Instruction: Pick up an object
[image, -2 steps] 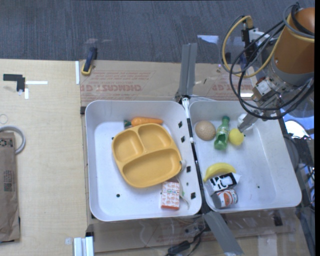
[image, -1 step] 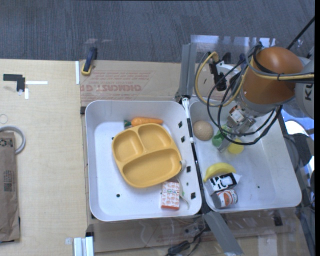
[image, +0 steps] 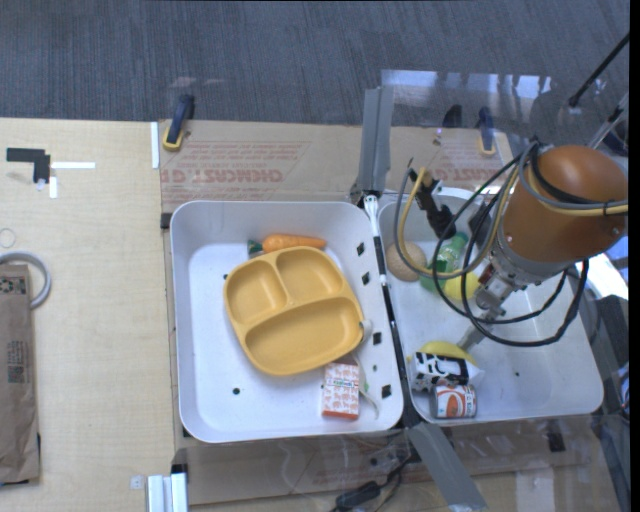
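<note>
The arm reaches in over the right bin (image: 560, 390), its orange band above the wrist. The pincer (image: 470, 338) hangs low inside that bin, directly above a yellow, banana-like item (image: 445, 351). Whether the pincer is spread or closed cannot be told; nothing is seen held in it.

Just below the yellow item lies a black-and-white patterned object (image: 437, 369), and touching that, nearer the bin's front wall, a small can with a red and white label (image: 454, 402). Toward the bin's far side, partly behind cables, sit a green item (image: 448, 253) and a tan rounded object (image: 405, 261).

The left bin (image: 195, 330), beside the right bin, holds a yellow divided plate (image: 293, 310). A carrot (image: 293, 242) lies against the plate's far edge. A small carton (image: 341, 389) rests by the plate's near edge.

A brown paper bag (image: 17, 370) lies on the tabletop (image: 90, 250), well apart from the left bin.
</note>
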